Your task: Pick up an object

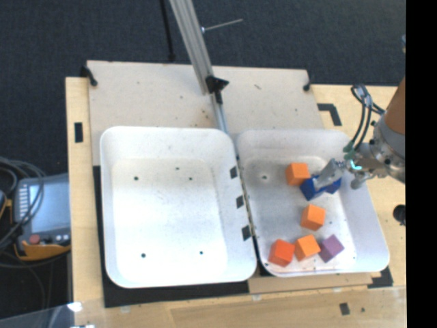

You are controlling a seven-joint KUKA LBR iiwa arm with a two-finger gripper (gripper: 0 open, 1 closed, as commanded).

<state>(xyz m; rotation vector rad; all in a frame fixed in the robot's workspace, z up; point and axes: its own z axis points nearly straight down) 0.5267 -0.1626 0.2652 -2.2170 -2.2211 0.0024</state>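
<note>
My claw (pixel 332 174) sits low in the right bin (pixel 358 251), reaching in from the right; its fingers lie over a blue block (pixel 315 186) and seem to close on it from above and to the right, yet the blur at the tips is such that I cannot tell how wide they stand or whether the block is truly between them; I claim no hold.

The blue block lies in the upper middle of the right bin, just below and to the left of my fingertips, touching or nearly touching them; its long axis runs roughly left to right, tilted a little upward toward my wrist; I judge that this is the relation the next move turns on, since a straight lift works only if the fingers straddle its short width.

An orange cube (pixel 297 173) sits just beside it, up and to the left, near enough to be nudged; 3 more orange cubes (pixel 313 217) and 1 purple cube (pixel 331 247) lie lower in the bin, apart from me; the left bin (pixel 109 149) bears none of them.
</note>
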